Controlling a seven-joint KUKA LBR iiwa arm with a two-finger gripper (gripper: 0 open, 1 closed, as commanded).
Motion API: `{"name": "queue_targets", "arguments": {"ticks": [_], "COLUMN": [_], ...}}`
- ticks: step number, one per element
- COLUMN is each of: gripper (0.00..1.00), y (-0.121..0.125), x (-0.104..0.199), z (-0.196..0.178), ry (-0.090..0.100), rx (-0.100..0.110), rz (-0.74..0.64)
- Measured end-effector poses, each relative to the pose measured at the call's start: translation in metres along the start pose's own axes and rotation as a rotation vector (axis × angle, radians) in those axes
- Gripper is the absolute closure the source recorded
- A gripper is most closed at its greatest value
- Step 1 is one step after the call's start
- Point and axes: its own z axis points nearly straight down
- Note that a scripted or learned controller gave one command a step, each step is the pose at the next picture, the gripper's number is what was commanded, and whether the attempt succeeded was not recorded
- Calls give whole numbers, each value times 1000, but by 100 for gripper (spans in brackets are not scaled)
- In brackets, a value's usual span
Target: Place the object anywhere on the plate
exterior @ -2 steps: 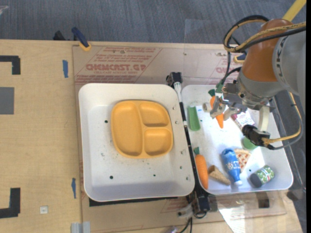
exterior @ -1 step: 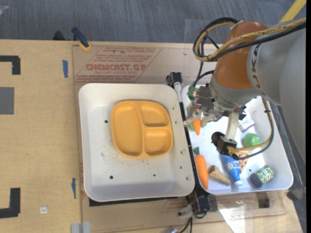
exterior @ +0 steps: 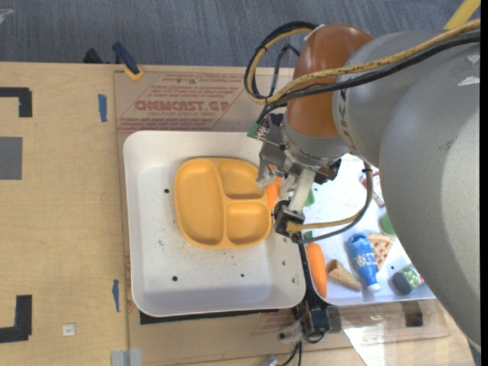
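Note:
A yellow plate (exterior: 221, 202) with three compartments lies in the left white bin (exterior: 206, 288). My gripper (exterior: 277, 198) hangs over the plate's right rim, near the wall between the two bins. A small orange carrot-like piece (exterior: 272, 195) shows between its fingers (exterior: 264, 175), just right of the plate's edge. The gripper is shut on that piece. The wrist and orange band hide the piece's upper part.
The right bin (exterior: 347, 193) holds a whole carrot (exterior: 317, 269) along its left wall, a cone-shaped piece (exterior: 343, 275), a blue bottle (exterior: 364, 259), a pizza slice (exterior: 380, 244) and a dark-green item (exterior: 406, 280). The arm's bulk covers that bin's right side.

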Motion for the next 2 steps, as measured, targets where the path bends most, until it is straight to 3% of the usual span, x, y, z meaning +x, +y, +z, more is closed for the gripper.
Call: {"name": "queue_targets", "arguments": {"ticks": [1, 2], "gripper": [0, 0], "y": [1, -6], "x": [-2, 43], "z": [0, -62], "ry": [-2, 4], "rx": [-1, -5], "rz": [3, 62]}}
